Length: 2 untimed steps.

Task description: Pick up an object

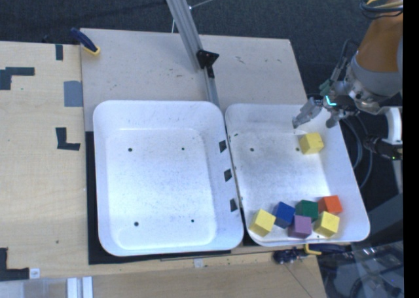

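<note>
Where speckled white plastic dips, matte cubes point(298, 217).

Grey metal pole point(185, 20) slanting across bench point(144, 61); blue-yellow clamp point(85, 41) far-left.

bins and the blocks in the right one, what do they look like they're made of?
Bins: likely moulded plastic, white and matte, with rounded rims and corners; fine dark speckling looks like scuffing.
Blocks, e.g. the lone yellow block and the cluster at the near edge: solid flat colours, crisp edges, no gloss visible. Painted wood or foam is possible; the camera view cannot settle which.
</note>
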### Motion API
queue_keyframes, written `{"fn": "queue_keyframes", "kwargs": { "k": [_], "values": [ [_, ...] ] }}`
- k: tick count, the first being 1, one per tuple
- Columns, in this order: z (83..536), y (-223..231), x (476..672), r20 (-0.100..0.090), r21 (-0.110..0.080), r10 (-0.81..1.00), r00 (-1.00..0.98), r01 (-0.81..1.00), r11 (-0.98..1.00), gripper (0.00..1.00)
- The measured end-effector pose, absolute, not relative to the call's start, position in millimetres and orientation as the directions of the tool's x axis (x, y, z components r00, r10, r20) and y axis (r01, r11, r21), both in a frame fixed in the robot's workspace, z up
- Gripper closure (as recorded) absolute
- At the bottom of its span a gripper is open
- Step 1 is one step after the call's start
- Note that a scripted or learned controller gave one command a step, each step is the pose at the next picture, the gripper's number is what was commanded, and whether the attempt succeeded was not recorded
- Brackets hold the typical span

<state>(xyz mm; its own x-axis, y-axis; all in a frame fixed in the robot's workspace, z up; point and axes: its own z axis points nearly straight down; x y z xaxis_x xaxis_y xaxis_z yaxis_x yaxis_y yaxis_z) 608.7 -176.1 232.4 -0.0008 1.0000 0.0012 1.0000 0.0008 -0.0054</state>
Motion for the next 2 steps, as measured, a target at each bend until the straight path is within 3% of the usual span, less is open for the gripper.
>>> {"fn": "queue_keyframes", "kwargs": {
  "k": [1,2],
  "values": [
    [235,-176,609.6,0.0,-0.002,1.0,-0.002,1.0,0.002,0.0],
    [175,-171,601.5,0.001,-0.007,1.0,-0.002,1.0,0.002,0.0]
  ]
}}
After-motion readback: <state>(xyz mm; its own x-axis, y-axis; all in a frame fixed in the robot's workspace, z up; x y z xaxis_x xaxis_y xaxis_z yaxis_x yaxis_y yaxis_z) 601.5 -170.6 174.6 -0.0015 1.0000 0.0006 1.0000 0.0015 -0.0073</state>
